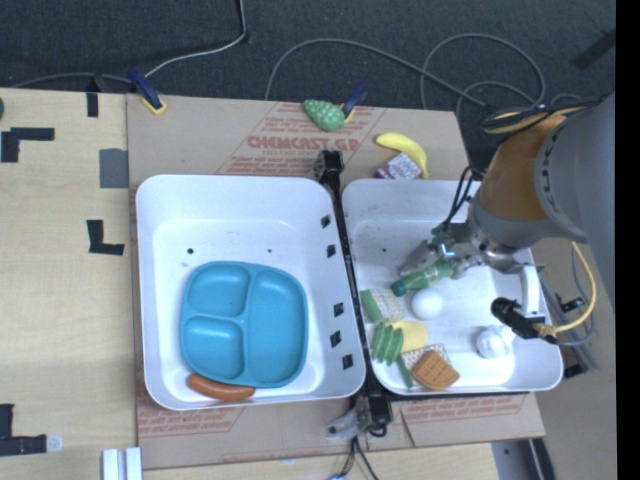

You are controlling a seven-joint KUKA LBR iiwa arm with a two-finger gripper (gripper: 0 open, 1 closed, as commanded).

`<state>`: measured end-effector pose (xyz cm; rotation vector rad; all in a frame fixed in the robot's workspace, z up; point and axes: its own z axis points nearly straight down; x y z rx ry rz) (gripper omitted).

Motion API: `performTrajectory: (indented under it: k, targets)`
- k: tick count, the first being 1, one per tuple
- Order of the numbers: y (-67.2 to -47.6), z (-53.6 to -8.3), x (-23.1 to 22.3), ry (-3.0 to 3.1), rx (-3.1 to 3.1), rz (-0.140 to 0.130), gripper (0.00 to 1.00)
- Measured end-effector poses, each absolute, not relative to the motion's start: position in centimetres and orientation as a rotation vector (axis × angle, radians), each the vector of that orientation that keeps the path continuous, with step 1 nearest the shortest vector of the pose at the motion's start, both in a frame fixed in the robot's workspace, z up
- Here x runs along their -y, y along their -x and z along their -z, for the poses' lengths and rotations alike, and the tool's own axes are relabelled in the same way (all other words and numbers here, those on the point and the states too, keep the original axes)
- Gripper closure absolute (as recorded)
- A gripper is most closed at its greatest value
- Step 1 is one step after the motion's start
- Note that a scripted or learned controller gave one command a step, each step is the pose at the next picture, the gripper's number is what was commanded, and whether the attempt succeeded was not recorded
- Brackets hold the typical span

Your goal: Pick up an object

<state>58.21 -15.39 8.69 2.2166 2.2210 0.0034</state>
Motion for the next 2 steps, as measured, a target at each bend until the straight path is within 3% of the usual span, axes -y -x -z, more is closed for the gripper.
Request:
performTrajectory:
  k: [1,2]
  targets:
    - [-59.25,-8.64,10.05,-2.215,-2.222,-0.006,0.0]
    - [-59.28,-9.6,10.03,-2.215,-2.222,-0.007,1.0]
